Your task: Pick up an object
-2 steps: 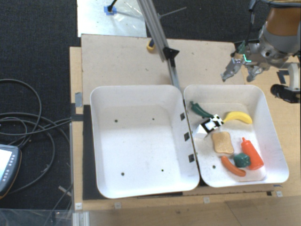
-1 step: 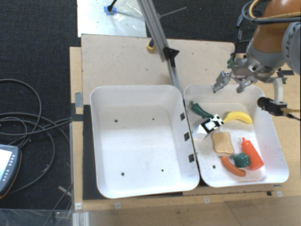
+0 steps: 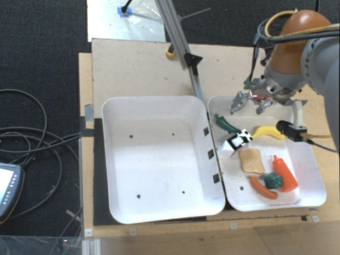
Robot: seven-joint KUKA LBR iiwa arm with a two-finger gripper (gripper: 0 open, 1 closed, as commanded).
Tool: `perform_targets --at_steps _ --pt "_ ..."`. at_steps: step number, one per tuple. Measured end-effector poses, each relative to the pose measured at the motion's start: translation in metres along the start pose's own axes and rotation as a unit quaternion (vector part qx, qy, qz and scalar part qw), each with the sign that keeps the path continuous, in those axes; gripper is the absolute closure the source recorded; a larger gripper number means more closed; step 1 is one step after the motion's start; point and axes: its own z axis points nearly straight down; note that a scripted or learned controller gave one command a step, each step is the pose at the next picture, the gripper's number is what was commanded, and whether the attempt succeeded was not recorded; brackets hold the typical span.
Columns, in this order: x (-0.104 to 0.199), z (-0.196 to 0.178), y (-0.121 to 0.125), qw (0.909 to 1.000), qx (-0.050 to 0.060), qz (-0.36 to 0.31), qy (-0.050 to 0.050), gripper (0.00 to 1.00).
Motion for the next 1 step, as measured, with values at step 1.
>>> perform_targets --at_steps 1 --pt "0.0066 0.0606 -0.0001 1.0000 0.001 0.000 0.000 0.00"
